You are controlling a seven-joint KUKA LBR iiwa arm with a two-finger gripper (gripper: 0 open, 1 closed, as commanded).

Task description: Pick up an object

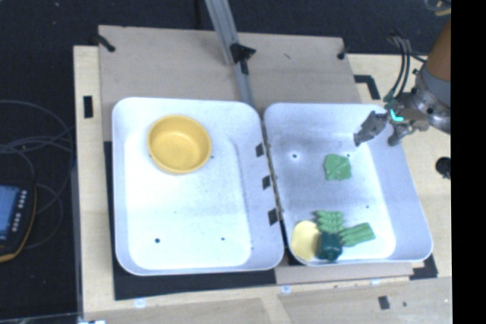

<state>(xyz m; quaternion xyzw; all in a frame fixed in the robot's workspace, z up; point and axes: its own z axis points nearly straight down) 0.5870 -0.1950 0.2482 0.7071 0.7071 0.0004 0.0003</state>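
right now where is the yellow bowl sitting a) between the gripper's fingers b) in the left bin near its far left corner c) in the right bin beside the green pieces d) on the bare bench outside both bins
b: the yellow bowl rests in the left bin, toward its far left corner, well apart from the green pieces in the right bin and from the gripper at that bin's far right edge.

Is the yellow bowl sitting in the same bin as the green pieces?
No. The yellow bowl sits in the left bin, while the green pieces lie in the right bin.
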